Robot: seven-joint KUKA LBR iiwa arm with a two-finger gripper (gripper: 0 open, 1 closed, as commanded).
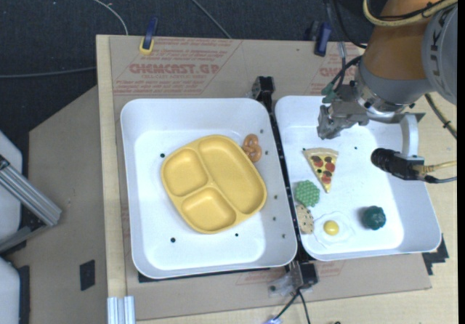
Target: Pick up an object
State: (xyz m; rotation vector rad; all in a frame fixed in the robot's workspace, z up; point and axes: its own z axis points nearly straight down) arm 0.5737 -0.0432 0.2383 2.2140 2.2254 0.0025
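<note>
In the right bin (415,192) lie a pizza slice (323,165), a green leafy piece (306,192), a cracker (305,221), a fried egg (332,228) and a dark green lump (374,218). My gripper (331,129) hangs over the bin's far left part, just above the pizza slice's crust end. Its fingers point down and nothing shows between them. A small brown pretzel-like piece (252,147) rests in the left bin beside a yellow divided plate (212,183).
The left bin (145,170) holds the yellow plate at its middle. A black cylinder (392,163) juts from the arm over the right bin's right side. Clamps (263,87) sit between the bins at the far edge.
</note>
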